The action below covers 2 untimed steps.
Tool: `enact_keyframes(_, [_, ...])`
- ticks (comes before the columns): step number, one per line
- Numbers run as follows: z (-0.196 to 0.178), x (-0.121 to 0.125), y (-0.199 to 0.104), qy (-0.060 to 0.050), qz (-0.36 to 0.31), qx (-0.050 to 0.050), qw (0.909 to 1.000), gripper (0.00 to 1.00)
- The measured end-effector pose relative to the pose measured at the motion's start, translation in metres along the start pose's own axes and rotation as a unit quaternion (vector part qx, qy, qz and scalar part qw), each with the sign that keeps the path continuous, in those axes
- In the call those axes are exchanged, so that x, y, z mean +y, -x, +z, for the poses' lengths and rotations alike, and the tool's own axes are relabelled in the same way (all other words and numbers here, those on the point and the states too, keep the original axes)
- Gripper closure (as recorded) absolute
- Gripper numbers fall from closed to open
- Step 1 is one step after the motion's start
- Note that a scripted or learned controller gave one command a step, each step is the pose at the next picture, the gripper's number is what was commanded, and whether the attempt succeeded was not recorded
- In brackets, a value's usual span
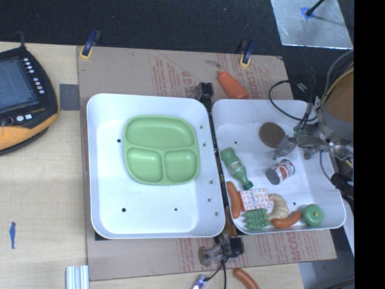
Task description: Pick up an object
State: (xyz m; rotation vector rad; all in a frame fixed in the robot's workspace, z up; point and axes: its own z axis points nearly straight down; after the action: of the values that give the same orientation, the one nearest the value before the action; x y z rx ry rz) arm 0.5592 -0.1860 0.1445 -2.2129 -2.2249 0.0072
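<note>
Camera view has the gripper (287, 149) low over the right bin (313, 188), its metal fingers (281, 152) reaching in from three o'clock; whether they are parted or closed cannot be told, and nothing shows between them. The fingertips sit between a brown oval object (272, 133) at their eleven o'clock and a small red and white can (281, 171) lying on its side at their six o'clock, both close by. The grey arm with its orange band (340, 104) fills the bin's three o'clock edge, with black cable (283, 95) looping off toward twelve o'clock

Further out in the same bin, a green bottle (235, 168) lies tilted near the nine o'clock wall. Along the six o'clock wall crowd an orange carrot-like piece (234, 198), a small printed packet (255, 197), a green pea pod (255, 218), a pale croissant-like pastry (278, 205), an orange sausage-like piece (284, 221) and a green apple (312, 214)

The left bin (111, 203) holds a green divided plate (161, 149) toward twelve o'clock. An orange carrot (231, 85) lies outside, at twelve o'clock of the right bin. A control pendant (23, 98) rests at the bench's far nine o'clock
</note>
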Motion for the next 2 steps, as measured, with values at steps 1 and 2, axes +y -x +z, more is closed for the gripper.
enact_keyframes(1, [0.05, 0.099, 0.026, 0.004, 0.0, 0.0, 1.0, 0.0])
enact_keyframes(2, [-0.032, 0.035, -0.031, 0.001, 0.0, 0.001, 1.0, 0.0])
